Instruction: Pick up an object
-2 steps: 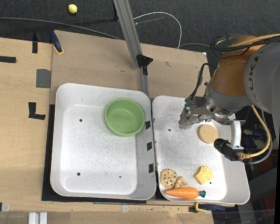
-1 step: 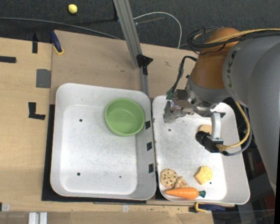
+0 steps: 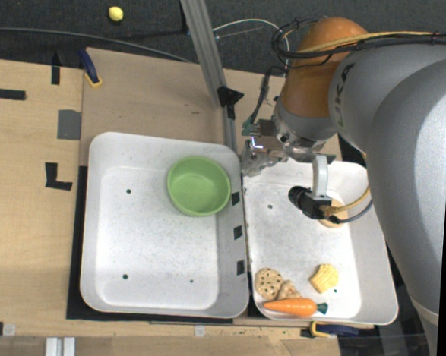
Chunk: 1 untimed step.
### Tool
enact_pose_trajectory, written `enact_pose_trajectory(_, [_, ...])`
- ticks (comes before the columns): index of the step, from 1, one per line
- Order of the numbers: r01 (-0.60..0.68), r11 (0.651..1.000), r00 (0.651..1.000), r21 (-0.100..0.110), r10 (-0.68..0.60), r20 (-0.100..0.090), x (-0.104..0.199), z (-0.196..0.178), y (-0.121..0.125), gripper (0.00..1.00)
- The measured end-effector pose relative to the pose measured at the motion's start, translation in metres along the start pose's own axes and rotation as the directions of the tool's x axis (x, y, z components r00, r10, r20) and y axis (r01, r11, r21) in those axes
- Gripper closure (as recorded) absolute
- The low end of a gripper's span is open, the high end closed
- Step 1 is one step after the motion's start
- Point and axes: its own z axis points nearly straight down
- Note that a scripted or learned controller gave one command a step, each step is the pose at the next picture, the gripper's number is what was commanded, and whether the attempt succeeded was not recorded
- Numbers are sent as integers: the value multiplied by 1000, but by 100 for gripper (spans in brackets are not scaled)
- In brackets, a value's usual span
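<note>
**Inspector:** State the step in hand.

**Operator:** By my reading, the approach — nothing is lifted. I have the grey arm with the orange band (image 3: 323,59) reaching in over the right-hand shallow white bin (image 3: 374,298), with the two-finger gripper (image 3: 256,154) low at that bin's upper left corner, just beside the divide between the bins. Whether it is spread or pressed together I cannot tell; the wrist hardware crowds it. I see nothing pinched in it.

**Inspector:** Candidates for picking?

**Operator:** Four. A round light-green plastic bowl (image 3: 199,185) sits upright in the left-hand shallow white bin (image 3: 105,226), near its upper right corner — close to the gripper, across the divide. Along the near edge of the right bin: an orange toy carrot with a green stub (image 3: 295,307) lying flat, a round brown speckled cookie (image 3: 267,281) just above its left end, and a yellow wedge-like block (image 3: 323,279), apart from both.

**Inspector:** What does the next move call for?

**Operator:** Choosing a target. For the bowl, I would shift left and close over its rim; the wall looks thin enough to pinch. For the carrot, I would travel toward the near edge and close across its narrow width. The cookie looks flat and harder to pinch.
</note>
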Motion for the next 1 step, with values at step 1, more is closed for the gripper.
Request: enact_pose_trajectory(1, [-1,1000,1000,2,1,0,46,6,26,100])
